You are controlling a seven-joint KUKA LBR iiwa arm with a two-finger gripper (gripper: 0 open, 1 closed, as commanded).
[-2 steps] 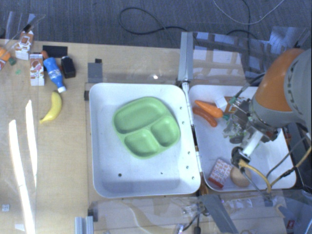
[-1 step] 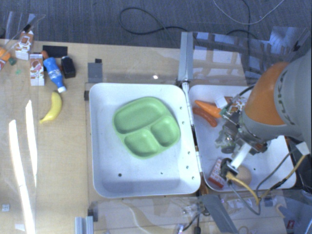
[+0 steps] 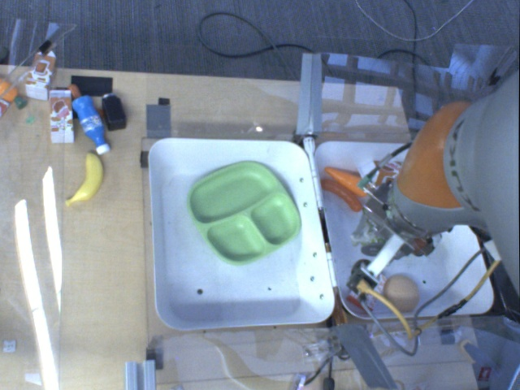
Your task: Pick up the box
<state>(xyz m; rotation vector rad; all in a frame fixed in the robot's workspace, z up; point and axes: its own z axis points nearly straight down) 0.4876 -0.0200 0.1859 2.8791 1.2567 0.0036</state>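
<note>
1. Gripper [image 3: 367, 232]: you find it low in the right bin [image 3: 481, 297], under the grey arm with the orange band. Whether it is spread or closed, you cannot tell; the wrist hides it. You see nothing held in it.
2. Box [image 3: 388, 169]: look just past the gripper, toward the bin's far wall. A small white-and-red printed piece shows at the arm's edge. Most of it is hidden, so you cannot tell how it lies or whether the gripper touches it.
3. Orange carrot-like piece [image 3: 341, 185]: just beside the gripper, on the side toward the left bin [image 3: 166, 299], lying slantwise.
4. Brown egg-shaped thing [image 3: 400, 292]: near the gripper, on the side toward the bin's near wall.
5. Green divided plate [image 3: 244, 210]: well apart from the gripper, in the middle of the left bin, lying flat.
6. Banana [image 3: 88, 179], blue bottle [image 3: 89, 124], black thing [image 3: 114, 110] and two small cartons [image 3: 61, 114]: farthest from the gripper, on the bare bench beyond the left bin.
</note>
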